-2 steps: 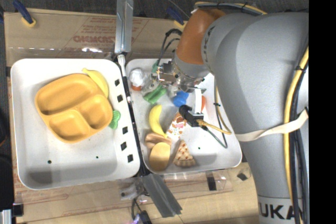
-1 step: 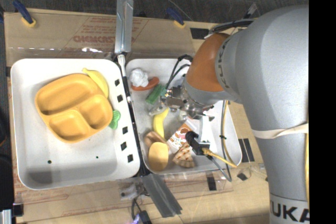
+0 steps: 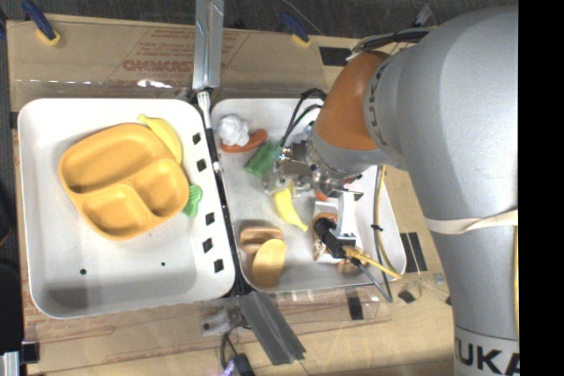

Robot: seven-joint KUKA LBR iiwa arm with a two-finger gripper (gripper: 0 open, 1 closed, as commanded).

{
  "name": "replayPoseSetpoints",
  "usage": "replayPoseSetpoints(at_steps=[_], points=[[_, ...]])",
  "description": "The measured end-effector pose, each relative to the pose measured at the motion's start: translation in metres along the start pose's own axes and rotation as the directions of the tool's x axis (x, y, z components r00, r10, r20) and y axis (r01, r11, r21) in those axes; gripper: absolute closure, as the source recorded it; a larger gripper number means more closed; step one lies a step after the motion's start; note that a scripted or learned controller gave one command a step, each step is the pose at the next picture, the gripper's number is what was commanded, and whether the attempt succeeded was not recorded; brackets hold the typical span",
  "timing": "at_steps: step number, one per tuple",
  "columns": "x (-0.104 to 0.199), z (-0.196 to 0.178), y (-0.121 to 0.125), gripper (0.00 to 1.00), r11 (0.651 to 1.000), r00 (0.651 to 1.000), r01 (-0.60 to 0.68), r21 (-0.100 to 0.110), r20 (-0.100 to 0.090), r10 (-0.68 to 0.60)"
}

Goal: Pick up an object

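The big grey arm with its orange band [image 3: 352, 106] reaches in from the right and hangs over the right-hand shallow white bin [image 3: 231, 229]. Its two-finger gripper [image 3: 298, 174] sits low in the middle of that bin, down among the objects, and from this angle whether it is gripping or loose is impossible to tell: the wrist body hides the tips.

Right at the gripper there is a green soft-looking piece [image 3: 263, 160], touching or just beside its left edge, upper side. Just below the gripper lies a small yellow banana-shaped toy [image 3: 288, 209], tilted, close under the tool but whether in contact I cannot say. Up and to the left, a crumpled white ball [image 3: 233, 130] rests near the bin's top corner with a short orange-red stick [image 3: 247, 142] beside it, both a little apart from the gripper. Near the bin's lower left sit a tan round wooden block [image 3: 269, 262] and a brown-topped piece [image 3: 261, 235] just above it, well below the tool.

Over in the left white bin [image 3: 53, 277], a yellow-orange divided plastic tray [image 3: 123, 180] lies tilted, a yellow curved piece [image 3: 166, 136] at its upper right edge and a bit of green [image 3: 192, 201] at its right side.
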State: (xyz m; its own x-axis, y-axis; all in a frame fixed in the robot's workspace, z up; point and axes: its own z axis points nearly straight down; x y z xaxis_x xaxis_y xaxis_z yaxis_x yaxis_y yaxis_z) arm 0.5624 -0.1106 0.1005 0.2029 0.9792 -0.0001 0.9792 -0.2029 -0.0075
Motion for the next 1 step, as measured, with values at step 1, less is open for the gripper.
replayPoseSetpoints(at_steps=[1], points=[[0.014, 0.0102, -0.0154, 1.0, 1.0, 1.0, 0.008, -0.001, 0.0, -0.008]])
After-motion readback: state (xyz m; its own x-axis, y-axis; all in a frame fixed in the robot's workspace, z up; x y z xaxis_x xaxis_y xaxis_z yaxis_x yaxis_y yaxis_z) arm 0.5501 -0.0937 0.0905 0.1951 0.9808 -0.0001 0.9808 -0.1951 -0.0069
